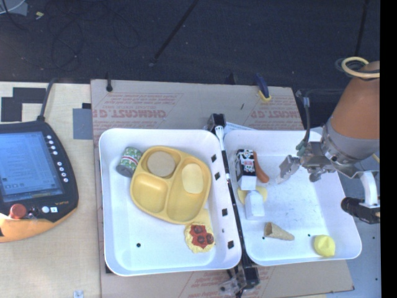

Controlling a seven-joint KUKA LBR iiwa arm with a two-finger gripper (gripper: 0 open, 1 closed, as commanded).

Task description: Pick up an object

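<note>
Camera view shows the pincer hovering over the right bin, fingers spread, pinching nothing; approach step, I judge; nearest the pincer lies the carrot; next comes lowering onto it.

The grey arm reaches in from the right, its orange band broad above the wrist. The wrist angles down and leftward, ending in the gripper, which hangs low with its metal fingers pointing left. Nothing shows between the fingers.
</note>
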